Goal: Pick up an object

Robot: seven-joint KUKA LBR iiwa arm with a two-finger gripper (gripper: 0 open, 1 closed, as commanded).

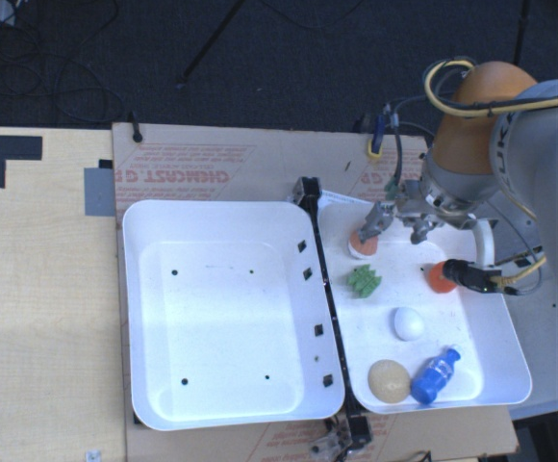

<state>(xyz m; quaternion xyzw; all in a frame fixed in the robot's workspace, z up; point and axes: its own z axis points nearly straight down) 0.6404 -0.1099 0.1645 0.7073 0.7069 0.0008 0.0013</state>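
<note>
We see a white bin (144, 258) on the left, a second bin (510, 373) right beside it, pincer (399, 221) open over its far end, one finger touching a small pink thing (362, 244), green toy (363, 280), white ball (408, 323), blue bottle (435, 375) nearer us

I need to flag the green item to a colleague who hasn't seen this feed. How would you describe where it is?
Look in the right bin, the one holding the objects. Near its left wall, just below the gripper and the small pink-orange piece, lies the green leafy lump. It is the only green, ragged-edged thing there; its neighbours are smooth and white, tan, blue or orange.
</note>
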